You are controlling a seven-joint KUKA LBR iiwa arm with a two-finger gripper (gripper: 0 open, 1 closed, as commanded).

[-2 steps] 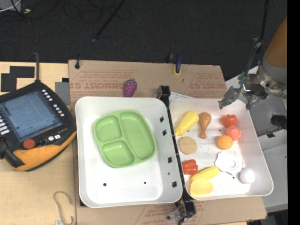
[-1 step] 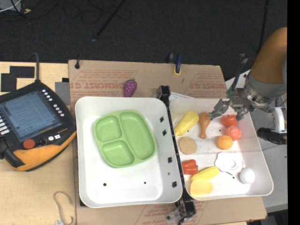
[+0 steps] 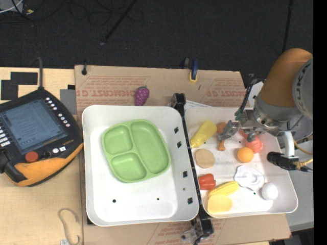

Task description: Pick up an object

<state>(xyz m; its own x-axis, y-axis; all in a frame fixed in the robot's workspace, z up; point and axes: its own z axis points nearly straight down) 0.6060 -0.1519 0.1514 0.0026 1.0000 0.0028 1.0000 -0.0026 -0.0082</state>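
My gripper (image 3: 236, 128) hangs spread, empty, near the right bin's (image 3: 292, 204) far edge; orange ball (image 3: 246, 154): light, smooth, slippery; grip across its middle.

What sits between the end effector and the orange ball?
Nothing visible does. The end effector hangs in the right bin, and the orange ball lies just below it in view, with a pink object touching the ball's right.

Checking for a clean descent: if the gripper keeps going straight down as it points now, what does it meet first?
Probably the pink-red toy just under the gripper, with the orange ball close beside; depth is hard to judge.
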